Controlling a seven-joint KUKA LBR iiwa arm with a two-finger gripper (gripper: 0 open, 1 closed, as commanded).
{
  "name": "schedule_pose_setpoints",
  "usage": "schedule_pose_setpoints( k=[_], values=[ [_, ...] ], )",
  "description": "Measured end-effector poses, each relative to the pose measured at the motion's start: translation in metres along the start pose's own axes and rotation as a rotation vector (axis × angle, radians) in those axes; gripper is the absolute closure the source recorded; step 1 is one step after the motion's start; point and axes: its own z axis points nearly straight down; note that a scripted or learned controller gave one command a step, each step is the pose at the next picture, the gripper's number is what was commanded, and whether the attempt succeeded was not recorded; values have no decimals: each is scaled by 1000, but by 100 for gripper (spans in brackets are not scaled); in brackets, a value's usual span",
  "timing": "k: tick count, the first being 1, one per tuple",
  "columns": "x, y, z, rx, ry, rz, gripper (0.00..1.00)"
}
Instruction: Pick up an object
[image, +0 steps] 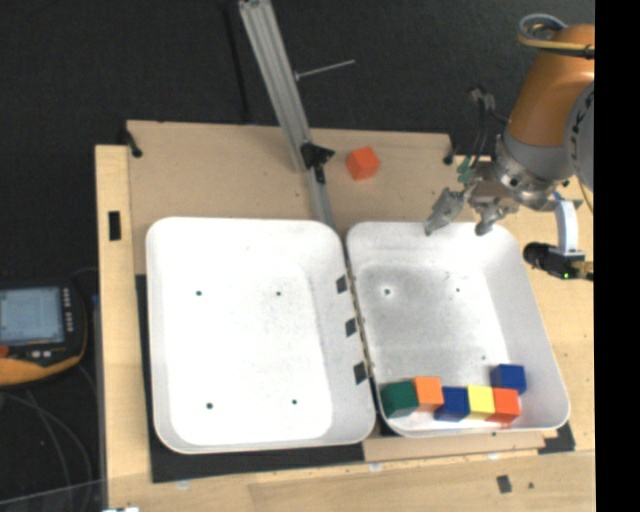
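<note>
My gripper (462, 222) hangs open over the far edge of the right bin (450, 300), with nothing between its spread fingers (440, 216). Along that bin's near wall sits a row of small blocks: a green block (399, 397), an orange block (428, 390), a blue block (453, 401), a yellow block (481, 400), a second orange block (506, 403) and a second blue block (509, 377) just behind it. The blocks lie well below the gripper in the view, a long way from it.
A lone orange cube (363, 163) rests on the bench behind the bins. A slanted metal pole (283, 95) rises near the bins' shared far corner. The left bin (245, 330) lies beside the right one. A handheld pendant (35, 325) sits at far left.
</note>
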Motion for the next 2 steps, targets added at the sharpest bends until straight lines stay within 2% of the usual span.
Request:
schedule_pose_setpoints(
  k=[1,2],
  values=[
    [-2,-54,106,10,2,5,0],
    [17,-91,135,-3,-1,6,0]
  ],
)
